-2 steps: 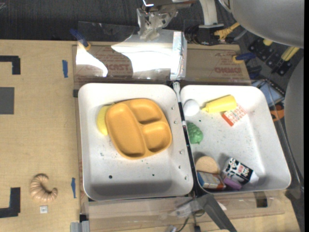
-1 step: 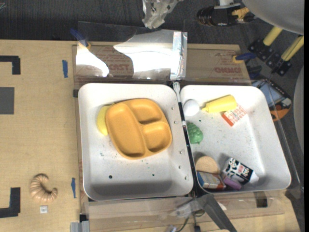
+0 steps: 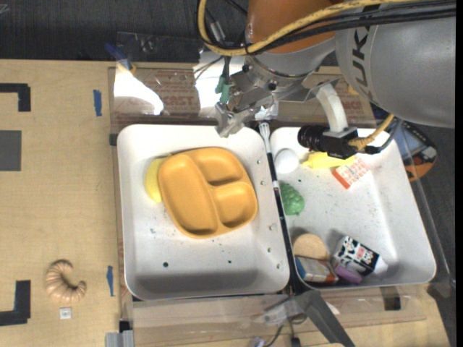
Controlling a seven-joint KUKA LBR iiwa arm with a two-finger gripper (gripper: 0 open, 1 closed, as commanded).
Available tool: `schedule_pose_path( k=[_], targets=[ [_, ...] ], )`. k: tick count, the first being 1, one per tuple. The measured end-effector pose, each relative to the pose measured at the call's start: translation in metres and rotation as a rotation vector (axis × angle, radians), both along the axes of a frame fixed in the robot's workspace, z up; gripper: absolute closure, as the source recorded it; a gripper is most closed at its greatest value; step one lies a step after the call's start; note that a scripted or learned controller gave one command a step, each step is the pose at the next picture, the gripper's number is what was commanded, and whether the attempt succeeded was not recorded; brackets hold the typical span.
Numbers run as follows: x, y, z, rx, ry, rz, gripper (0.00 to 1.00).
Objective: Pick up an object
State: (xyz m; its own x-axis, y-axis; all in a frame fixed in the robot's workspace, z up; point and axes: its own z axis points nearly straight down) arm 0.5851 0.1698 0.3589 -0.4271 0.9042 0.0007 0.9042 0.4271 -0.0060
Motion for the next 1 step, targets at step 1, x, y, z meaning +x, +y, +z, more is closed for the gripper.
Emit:
schedule_pose_path(
  k=[1],
  targets=[
    [-0.0567,-0.0556,-0.059,0.0,-0.002,-0.117,1.0]
  ],
)
